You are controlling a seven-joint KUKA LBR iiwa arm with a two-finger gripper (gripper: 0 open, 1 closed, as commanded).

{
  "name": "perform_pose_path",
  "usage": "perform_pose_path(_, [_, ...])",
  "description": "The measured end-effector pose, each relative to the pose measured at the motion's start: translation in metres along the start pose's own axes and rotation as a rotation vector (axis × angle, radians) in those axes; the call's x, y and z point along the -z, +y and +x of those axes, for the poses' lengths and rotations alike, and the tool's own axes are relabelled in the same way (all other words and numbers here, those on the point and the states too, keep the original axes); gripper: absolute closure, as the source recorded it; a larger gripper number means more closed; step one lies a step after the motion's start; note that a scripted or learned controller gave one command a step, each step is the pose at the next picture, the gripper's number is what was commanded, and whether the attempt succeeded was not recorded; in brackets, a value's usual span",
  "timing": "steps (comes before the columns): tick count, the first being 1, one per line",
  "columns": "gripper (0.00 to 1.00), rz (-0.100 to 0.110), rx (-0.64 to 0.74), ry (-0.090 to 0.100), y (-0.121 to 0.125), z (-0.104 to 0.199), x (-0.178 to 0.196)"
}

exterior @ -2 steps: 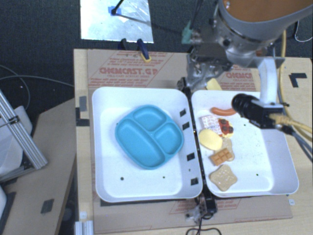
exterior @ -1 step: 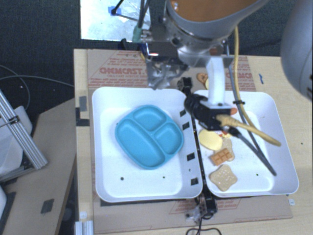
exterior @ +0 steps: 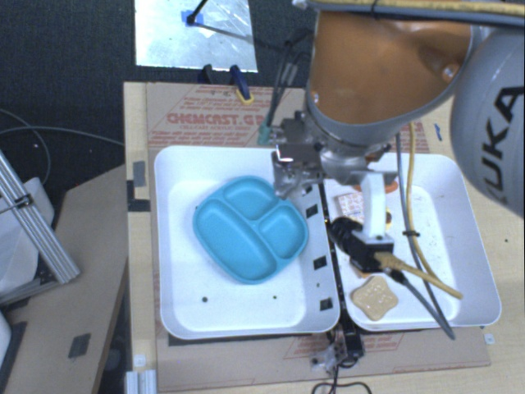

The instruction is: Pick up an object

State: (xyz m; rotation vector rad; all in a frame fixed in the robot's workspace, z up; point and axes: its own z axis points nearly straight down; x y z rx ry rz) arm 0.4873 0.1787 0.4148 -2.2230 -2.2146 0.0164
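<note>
1. The blue plate (exterior: 246,230) lies flat in the middle of the left bin (exterior: 164,245). Its upper right rim is close to the wall shared with the right bin (exterior: 472,245).
2. The claw (exterior: 287,179) hangs over that upper right rim. I cannot tell whether it is apart or together.
3. The plate looks like light, stiff, smooth plastic with 3 compartments, so it is likely slippery but not fragile. The raised rim or a divider ridge seems the best hold.
4. A tan biscuit (exterior: 375,297) lies near the right bin's lower left corner. It is flat and probably crumbly, so harder to pinch.
</note>
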Motion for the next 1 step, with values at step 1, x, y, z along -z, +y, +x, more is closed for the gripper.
perform_pose_path(1, [1.0, -0.014, 0.006, 0.008, 0.0009, 0.0034, 0.0173])
